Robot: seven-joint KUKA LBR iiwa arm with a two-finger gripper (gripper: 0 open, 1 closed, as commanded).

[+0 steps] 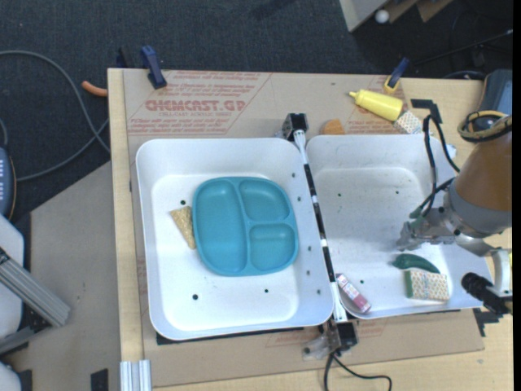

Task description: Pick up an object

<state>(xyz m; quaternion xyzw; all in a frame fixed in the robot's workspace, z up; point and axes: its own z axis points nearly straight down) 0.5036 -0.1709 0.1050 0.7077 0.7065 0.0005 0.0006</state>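
Gripper: the gripper (413, 236) hangs low over the right bin (366, 169), toward that bin's 3 o'clock side; how far it is open cannot be told, and nothing can be seen held in it.
Green object: a dark green curved piece (417, 262) lies on the bin floor just at 6 o'clock of the gripper, close by; whether they touch is not clear.
Sponge: a pale speckled sponge (428, 284) sits just beside the green piece, at its 6 o'clock.
Wrapped item: a small pink and white packet (352, 293) lies at the right bin's 7 o'clock corner, well apart from the gripper.
Left bin: the left bin (163, 218) holds a teal divided plate (244, 224), with a tan cracker-like piece (184, 223) tucked at its 9 o'clock edge.
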